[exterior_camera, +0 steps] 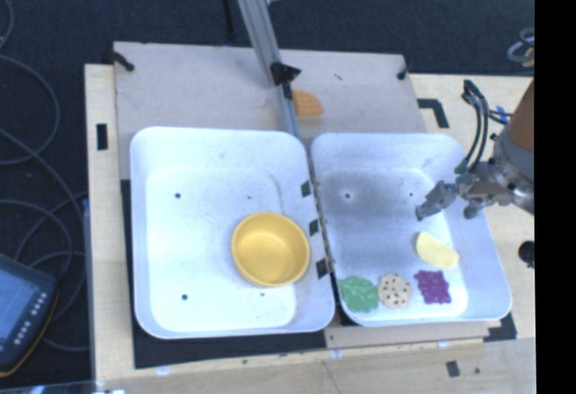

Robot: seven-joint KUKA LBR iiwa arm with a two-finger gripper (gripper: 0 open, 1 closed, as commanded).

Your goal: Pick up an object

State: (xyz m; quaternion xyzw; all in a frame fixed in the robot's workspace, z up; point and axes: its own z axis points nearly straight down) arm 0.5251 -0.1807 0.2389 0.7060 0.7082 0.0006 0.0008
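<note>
A pale wooden surface [180, 86] carries two shallow white plastic bins side by side. The left bin [180, 167] holds a round yellow plastic bowl [269, 248], upright, near its right wall. The right bin [378, 158] holds four small pieces near its front edge: a green leafy toy [359, 293], just beside it a round tan cookie with dark chips [393, 290], then a purple grape-like cluster [434, 286], and behind these a pale yellow wedge-shaped piece [436, 250].

A grey metal rail [256, 19] slants down from the top of the view to the gap between the bins, and a small orange object [307, 104] lies on the surface just beside it, behind the bins.

The grey arm [513, 158] enters from the right and is cut off at the edge; its orange band is barely visible. The claw [443, 200] hangs over the right bin, its dark fingers blurred, so whether they are spread or pressed together cannot be told. Nothing is seen between them. The yellow wedge lies just below the claw in the view, apart from it.
</note>
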